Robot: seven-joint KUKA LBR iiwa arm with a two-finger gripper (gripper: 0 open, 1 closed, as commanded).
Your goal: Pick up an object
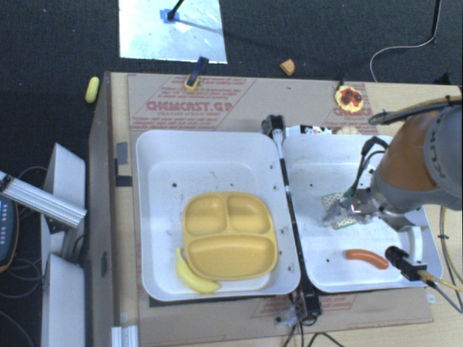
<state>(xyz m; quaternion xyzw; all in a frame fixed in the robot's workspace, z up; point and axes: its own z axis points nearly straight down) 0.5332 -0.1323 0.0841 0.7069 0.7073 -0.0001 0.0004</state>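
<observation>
bins (217, 147): white plastic, looking smooth with a soft sheen
tray (230, 236): yellow plastic, looking smooth and matt
banana (192, 275): yellow, looking like smooth plastic
sausage (367, 258): orange-red, showing a slight gloss
bench top (195, 103): brown cardboard, looking matt, carrying red print
arm (423, 165): grey casing looking smooth, orange band showing a dull sheen
floor (51, 42): dark, looking rough like carpet

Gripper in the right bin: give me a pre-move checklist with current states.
1. Gripper is inside the right bin: ok.
2. Something held in the gripper: cannot tell; a small patterned piece lies right at its tip.
3. Sausage lies apart from the gripper, free to pick: ok.
4. Yellow tray and banana sit in the left bin, away from the arm: ok.
</observation>
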